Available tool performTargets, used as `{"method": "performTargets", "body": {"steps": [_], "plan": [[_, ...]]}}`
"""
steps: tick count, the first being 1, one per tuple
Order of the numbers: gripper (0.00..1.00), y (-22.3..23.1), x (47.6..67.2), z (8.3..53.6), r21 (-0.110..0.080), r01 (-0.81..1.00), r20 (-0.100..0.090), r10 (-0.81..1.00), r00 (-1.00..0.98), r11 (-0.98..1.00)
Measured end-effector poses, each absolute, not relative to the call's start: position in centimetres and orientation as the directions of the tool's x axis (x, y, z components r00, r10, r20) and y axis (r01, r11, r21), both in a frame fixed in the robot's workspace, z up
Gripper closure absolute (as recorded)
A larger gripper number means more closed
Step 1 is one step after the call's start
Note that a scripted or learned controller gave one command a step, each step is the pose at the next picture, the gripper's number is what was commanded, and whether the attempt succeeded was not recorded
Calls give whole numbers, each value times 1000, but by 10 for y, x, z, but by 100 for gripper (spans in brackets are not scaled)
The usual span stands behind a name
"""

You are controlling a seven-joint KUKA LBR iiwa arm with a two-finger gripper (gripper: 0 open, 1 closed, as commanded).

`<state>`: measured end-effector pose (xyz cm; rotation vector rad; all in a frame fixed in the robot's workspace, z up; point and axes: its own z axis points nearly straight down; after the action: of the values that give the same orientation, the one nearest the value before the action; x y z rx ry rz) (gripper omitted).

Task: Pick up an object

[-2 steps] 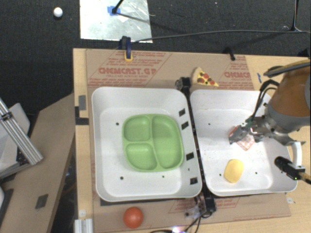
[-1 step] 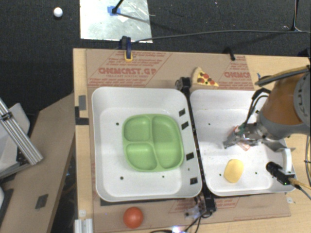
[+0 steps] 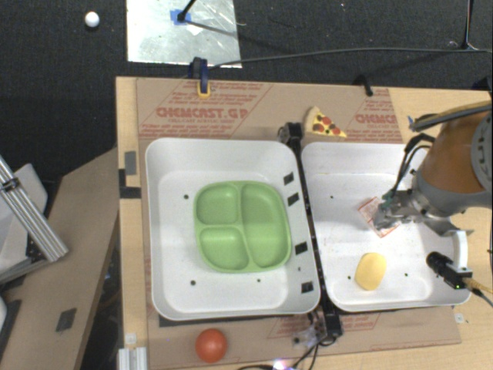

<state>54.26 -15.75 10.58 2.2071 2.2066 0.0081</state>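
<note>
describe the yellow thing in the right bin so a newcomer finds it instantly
Take the right bin of the two white ones. Near its front edge lies a lemon, a smooth yellow oval, apart from the tool, unlike the pink-and-white packet farther back.

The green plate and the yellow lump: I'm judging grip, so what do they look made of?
The green plate looks like moulded plastic, smooth with a soft sheen and four formed sections. The yellow lump looks like matte plastic or foam, evenly coloured; which one is unclear.
</note>
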Motion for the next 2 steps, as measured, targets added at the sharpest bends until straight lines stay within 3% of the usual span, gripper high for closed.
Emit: {"method": "performTargets", "body": {"steps": [1, 2], "plan": [[100, -155, 545, 149, 5, 1000, -1, 1000, -4, 4], [100, -156, 539, 195, 5, 1000, -1, 1000, -4, 4]]}}
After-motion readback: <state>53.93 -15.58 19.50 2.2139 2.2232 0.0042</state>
